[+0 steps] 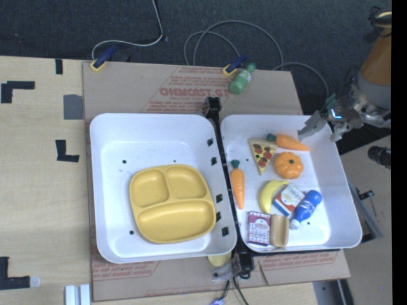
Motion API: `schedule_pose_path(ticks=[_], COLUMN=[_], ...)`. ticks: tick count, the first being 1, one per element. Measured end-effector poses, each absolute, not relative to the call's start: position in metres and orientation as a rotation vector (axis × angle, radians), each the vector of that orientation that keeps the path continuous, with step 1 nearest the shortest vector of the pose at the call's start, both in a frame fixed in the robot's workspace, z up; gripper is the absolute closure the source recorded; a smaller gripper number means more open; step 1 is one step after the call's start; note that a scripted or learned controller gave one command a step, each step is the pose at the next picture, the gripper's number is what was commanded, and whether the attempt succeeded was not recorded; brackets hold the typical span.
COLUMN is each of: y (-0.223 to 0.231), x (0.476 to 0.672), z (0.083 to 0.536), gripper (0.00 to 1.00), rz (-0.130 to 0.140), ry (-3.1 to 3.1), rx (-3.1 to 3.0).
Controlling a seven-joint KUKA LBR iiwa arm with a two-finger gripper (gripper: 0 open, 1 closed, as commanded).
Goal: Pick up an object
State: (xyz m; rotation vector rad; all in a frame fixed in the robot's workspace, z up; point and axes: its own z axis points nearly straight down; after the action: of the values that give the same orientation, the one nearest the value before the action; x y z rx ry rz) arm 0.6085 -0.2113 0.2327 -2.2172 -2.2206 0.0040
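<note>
Robot claw at the right bin's upper rim, grip state unclear, above an orange toy carrot.

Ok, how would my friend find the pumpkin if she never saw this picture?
Look in the right bin, the one full of toy food. Near its top sits the pumpkin, just right of the pizza slice and under a carrot. It is the round orange thing with a little stem; the carrots are long and pointy.

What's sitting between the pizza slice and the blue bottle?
In the camera view, the small orange pumpkin lies between the pizza slice and the blue bottle.
</note>
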Motion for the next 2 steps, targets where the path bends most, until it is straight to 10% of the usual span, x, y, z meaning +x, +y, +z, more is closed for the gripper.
schedule_pose_path(ticks=[2], y=[-0.167], x=[0.58], z=[0.081], gripper=[0.0], rz=[0.004], ry=[-2.227], rx=[-2.222])
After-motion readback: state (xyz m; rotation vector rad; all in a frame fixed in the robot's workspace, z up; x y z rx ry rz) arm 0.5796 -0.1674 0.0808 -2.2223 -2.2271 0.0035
